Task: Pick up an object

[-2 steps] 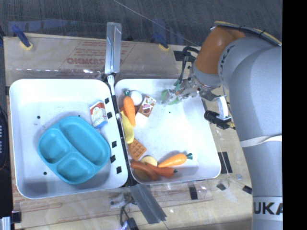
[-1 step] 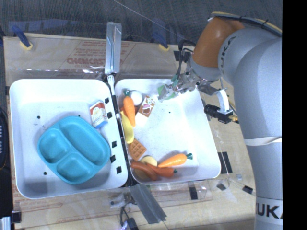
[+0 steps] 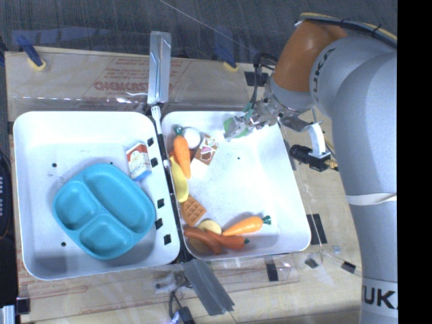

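Above the right bin's (image 3: 283,181) one-o'clock corner, we see the gripper (image 3: 236,127) hovering, its fingers too blurred to read, nothing visibly lifted, while carrots (image 3: 181,155) and other toys wait at nine and six o'clock.

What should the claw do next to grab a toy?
Probably swing left and lower toward the carrot. The claw sits high at the right bin's back edge with nothing visibly in it, and the toys are bunched along that bin's left wall and front.
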